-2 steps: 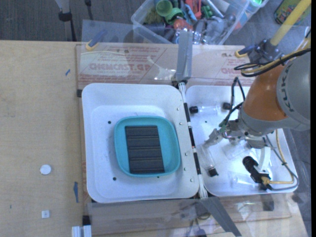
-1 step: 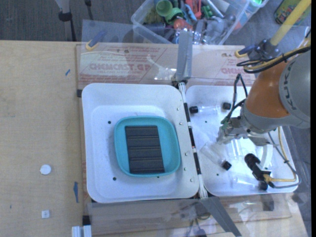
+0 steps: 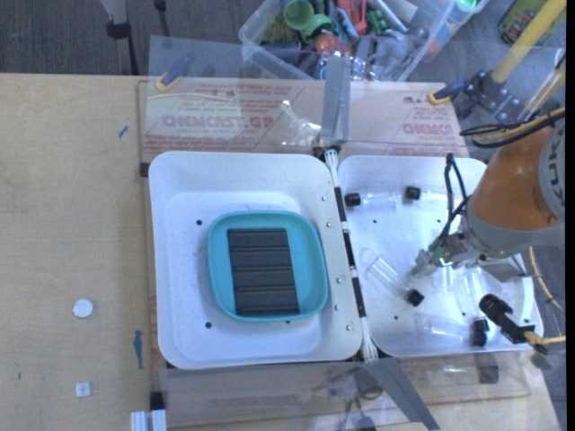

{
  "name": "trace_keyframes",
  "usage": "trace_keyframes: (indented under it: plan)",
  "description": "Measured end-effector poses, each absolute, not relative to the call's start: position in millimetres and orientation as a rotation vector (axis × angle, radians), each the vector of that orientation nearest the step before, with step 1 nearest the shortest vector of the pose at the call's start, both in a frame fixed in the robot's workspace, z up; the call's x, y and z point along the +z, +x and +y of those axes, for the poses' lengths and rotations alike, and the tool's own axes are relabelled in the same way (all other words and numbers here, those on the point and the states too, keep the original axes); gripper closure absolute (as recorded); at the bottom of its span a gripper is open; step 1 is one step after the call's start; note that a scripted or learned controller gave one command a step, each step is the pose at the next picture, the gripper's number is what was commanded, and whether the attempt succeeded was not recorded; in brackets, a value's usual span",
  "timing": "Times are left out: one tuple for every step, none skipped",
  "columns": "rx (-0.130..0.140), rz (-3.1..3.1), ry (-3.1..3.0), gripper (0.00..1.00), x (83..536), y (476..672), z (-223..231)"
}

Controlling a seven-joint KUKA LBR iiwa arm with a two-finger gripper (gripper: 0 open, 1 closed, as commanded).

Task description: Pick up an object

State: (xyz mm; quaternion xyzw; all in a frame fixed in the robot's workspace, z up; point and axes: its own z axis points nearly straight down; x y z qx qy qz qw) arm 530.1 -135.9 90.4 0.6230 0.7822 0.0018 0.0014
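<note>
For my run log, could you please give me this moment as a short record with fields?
left bin: holds a teal tray with a dark ribbed block in it
right bin: clear plastic pieces and small black parts
arm: over the right bin
gripper: low in the right bin; grasp unclear
behind bench: clear tub of toys

The arm (image 3: pixel 526 182) runs off the right edge, so most of it is cut off. It covers the far right corner of the right bin (image 3: pixel 395 326), and the gripper (image 3: pixel 429 260) is too blurry to make out. See-through things (image 3: pixel 377 268) near the middle of that bin are very faint (they could be little tubes or cups, hard to tell). The clear box of toys (image 3: pixel 359 16) past the bins is cut off at the top edge, and the toys are a jumble.
</note>
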Motion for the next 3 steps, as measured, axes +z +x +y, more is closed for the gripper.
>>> trace_keyframes:
  plan:
    - [0.002, 2.475, 1.928, 1.0, 93, 596.9, -177]
    - [0.001, 2.45, 1.961, 1.0, 203, 584.0, -161]
    - [0.008, 2.558, 1.807, 1.0, 89, 598.0, -99]
